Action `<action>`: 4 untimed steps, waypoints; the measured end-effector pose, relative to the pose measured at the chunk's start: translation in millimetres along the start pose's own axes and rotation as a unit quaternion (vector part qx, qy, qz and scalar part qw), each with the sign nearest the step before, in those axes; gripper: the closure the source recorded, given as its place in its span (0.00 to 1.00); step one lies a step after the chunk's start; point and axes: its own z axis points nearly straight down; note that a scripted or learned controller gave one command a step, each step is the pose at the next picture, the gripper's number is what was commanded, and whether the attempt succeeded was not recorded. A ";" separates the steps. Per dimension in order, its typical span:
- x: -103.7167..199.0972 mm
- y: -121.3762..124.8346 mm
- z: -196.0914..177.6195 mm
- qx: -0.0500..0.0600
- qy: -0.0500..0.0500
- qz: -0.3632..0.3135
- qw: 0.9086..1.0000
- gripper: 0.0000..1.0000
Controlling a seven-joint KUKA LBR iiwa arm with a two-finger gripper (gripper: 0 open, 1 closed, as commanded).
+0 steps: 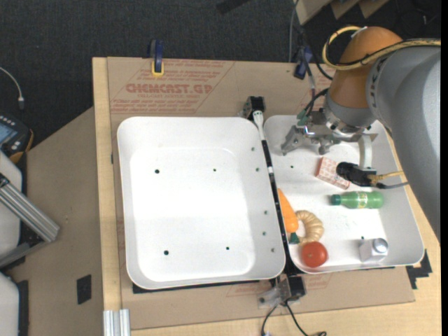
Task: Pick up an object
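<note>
None of the things is picked up yet, so the whole job is still to do. Two white bins sit side by side: the left bin and the right bin. One grey arm reaches over the right bin. One gripper hangs over the far end of that bin, spread wide with nothing in it.

Six things lie in the right bin, all past the gripper toward the near end:
- one green bottle on its side
- one orange carrot by the wall between the bins
- one curled bread roll touching the carrot
- one red tomato
- one pink box, closest to the gripper
- one small silver can

I think the arm must go down, close on one thing and lift it.
</note>
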 end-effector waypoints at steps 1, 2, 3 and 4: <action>108.1 -24.6 -107.7 -0.006 0.002 -0.003 1.000 0.00; 158.7 -65.4 -40.4 -0.008 -0.005 0.003 1.000 0.00; 160.1 -69.9 -39.0 -0.015 -0.006 0.004 1.000 0.00; 119.1 -132.9 -104.4 0.000 0.000 0.003 1.000 0.00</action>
